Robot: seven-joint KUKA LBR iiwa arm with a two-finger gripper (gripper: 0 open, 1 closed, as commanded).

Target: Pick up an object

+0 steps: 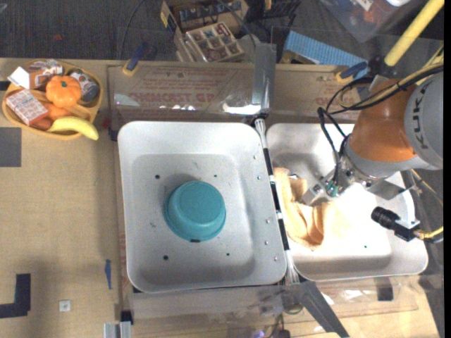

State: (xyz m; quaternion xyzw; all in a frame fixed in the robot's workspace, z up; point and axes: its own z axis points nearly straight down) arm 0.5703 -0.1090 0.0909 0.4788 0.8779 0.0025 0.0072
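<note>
A crumpled tan-yellow cloth (304, 220) lies along the left side of the right bin (394, 255). My gripper (323, 191) reaches in from the right and its tip sits down at the cloth's upper right edge, touching it. One fold of the cloth rises toward the tip. The grey wrist with the orange band (380, 136) hangs over the bin's back right part. A teal bowl (196, 210) rests upside down in the middle of the left bin (141, 160).
A low divider (271, 182) separates the two bins. A yellow dish of toy fruit and small boxes (51, 101) stands at the bench's far left. Cardboard and clutter (204, 30) line the back behind the bins.
</note>
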